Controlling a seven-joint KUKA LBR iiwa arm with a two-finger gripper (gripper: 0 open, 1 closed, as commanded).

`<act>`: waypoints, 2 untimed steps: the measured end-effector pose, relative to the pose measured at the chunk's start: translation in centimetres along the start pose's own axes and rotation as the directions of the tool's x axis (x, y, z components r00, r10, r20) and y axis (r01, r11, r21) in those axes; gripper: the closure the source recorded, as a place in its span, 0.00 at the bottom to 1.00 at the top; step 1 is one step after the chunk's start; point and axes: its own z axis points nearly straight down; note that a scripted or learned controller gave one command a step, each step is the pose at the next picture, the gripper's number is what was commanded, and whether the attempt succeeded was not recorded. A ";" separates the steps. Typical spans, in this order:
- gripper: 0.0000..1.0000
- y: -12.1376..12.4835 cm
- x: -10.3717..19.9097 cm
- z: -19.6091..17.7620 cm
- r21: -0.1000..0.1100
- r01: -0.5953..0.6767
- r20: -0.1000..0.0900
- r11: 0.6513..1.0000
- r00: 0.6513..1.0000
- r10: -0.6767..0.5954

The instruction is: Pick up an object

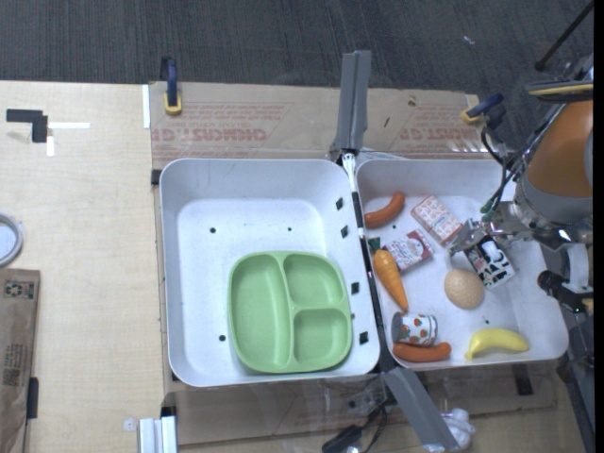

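Far left of the pale wood desk (pixel 75 253): black L-shaped marker with white tape strips (pixel 30 124), part of a clear tape roll (pixel 8 242) at the edge, brown cardboard piece (pixel 17 343) below it. Dark grey carpeted floor (pixel 236 17) runs across the top of the view. Brown cardboard sheet with red print (pixel 245 121) lies behind the bins, held by a blue-and-yellow clamp (pixel 170 85) at its left and another (pixel 483 109) at its right.

Left white plastic bin (pixel 189 206): holds a light green three-compartment plate (pixel 289 311), low and centre-right in the bin. A grey upright bar (pixel 354 102) stands at the seam between the bins.

Right white plastic bin (pixel 543 343), left to right: orange sausage-shaped toy (pixel 384 209) top left; orange carrot toy (pixel 390 277) along the left wall; small red-and-white packet (pixel 409 250) just beside the carrot; small printed can lying on its side (pixel 415 327); a second orange sausage toy (pixel 422 352) touching under it; pink-and-white box (pixel 435 219) upper middle; beige egg-shaped toy (pixel 463 289); black-and-white patterned small object (pixel 492 261) just above-right of the egg; yellow banana toy (pixel 497 343) bottom right.

The gripper (pixel 481 237) sits low over the right bin's middle-right, right at the black-and-white object. Fingers: cannot tell whether released or clenched, too cluttered. Grey arm with orange band (pixel 566 154) comes in from the right edge.
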 end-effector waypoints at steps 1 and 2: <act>1.00 0.0 -0.1 -1.0 -0.001 -0.003 0.000 1.000 1.000 0.003; 1.00 -0.3 3.9 -9.6 0.001 -0.244 0.002 0.970 0.970 0.244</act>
